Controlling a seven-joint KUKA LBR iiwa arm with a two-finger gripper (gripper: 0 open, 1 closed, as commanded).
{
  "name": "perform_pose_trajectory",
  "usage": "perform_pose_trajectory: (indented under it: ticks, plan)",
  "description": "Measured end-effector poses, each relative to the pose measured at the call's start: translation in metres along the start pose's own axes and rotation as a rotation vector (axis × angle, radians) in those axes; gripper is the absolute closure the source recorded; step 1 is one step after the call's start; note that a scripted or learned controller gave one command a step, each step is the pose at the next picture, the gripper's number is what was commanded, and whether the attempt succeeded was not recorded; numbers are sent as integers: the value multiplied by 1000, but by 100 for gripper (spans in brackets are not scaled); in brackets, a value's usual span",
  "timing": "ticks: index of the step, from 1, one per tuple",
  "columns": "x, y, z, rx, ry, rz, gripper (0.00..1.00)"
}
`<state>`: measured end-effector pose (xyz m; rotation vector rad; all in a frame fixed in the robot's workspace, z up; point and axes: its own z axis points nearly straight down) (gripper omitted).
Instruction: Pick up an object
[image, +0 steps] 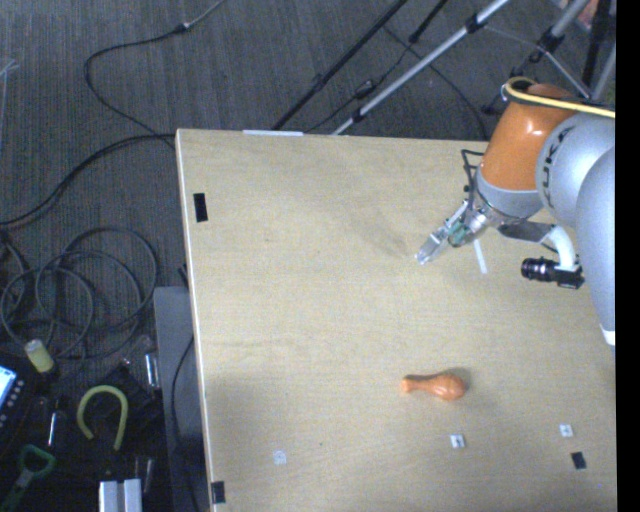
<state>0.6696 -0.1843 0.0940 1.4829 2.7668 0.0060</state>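
Note:
An orange, pear-shaped object (436, 385) lies on its side on the tan bench top (300, 300), toward the lower right, with its narrow end pointing left. My gripper (453, 257) hangs at the upper right, well above and behind the object and apart from it. Its two fingers are spread, one (430, 249) pointing down-left and the other (481, 262) to its right. Nothing sits between them. The grey arm with its orange band (520, 150) comes in from the right.
A black tag (200, 207) sits near the bench's left edge. Small white markers (457, 440) and a black one (578, 460) lie at the lower right. Cables (80, 280) and tools cover the floor at left. Tripod legs (420, 60) cross behind the bench.

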Motion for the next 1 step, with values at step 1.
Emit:
perform_pose_trajectory:
  ticks: [1]
  plan:
    - [33, 22, -83, 4, 0, 154, 100]
